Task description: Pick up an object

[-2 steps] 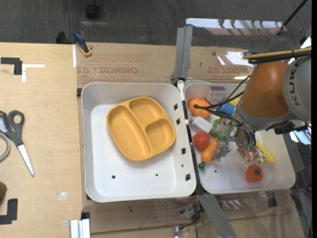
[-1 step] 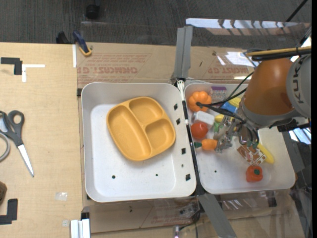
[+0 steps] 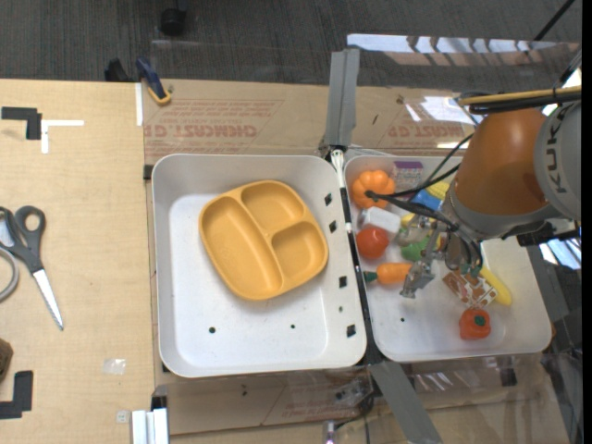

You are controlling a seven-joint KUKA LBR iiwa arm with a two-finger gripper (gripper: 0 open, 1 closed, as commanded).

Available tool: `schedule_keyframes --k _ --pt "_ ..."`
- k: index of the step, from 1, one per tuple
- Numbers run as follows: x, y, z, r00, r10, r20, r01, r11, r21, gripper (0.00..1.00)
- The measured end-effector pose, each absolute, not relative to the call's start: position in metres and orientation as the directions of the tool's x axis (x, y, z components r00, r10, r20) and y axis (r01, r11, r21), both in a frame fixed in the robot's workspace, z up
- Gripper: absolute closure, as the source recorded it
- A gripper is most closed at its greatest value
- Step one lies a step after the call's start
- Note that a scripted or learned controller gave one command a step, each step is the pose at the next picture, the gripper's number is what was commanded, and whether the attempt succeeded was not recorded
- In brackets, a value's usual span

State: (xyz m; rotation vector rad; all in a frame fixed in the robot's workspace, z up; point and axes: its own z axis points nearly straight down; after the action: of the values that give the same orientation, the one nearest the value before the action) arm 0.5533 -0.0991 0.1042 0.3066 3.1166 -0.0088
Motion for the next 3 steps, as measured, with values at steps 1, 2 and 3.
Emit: schedule_keyframes --k 1,2,3 --pt "0.573 -0.096 0.093 -0.992 0.127 -0.005 0.127 0.992 -0.001 0.0" --pt "0.648 -0.103 0.094 -0.992 0.124 -0.005 0.124 0.992 -0.002 0.0" --pt "0.595 -0.11 0.093 -0.996 0.084 -0.003 0.084 0.996 0.0 0.0"
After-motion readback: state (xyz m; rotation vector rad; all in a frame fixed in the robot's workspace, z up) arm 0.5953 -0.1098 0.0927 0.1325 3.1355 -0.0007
